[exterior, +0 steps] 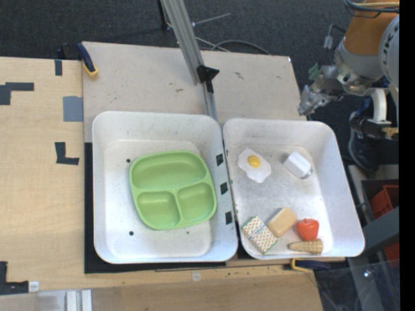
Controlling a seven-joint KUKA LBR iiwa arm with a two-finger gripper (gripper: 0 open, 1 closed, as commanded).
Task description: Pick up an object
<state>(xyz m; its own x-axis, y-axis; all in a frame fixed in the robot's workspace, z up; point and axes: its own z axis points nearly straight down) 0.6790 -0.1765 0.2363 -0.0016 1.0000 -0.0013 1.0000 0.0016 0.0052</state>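
Looking down on a pale wooden bench (39,173), grey and dark tape patches stuck across its left side. Behind it, a beige board (162,76), scuffed and marked. Dark carpeted floor (97,8) beyond. Slanting in from the top, a grey metal rail (181,28), thin cables (220,44) trailing beside it. At the board's far left corner, a yellow-and-blue clamp (87,60).

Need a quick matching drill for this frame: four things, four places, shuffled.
Things:
1. green three-compartment plastic plate
2. toy fried egg
3. red toy tomato
4. hand

Places:
A. right bin, near corner
B. beyond the right bin's far rim
C. left bin
D. right bin, far half, beside the divider

Pairs: 1-C, 2-D, 3-A, 4-B
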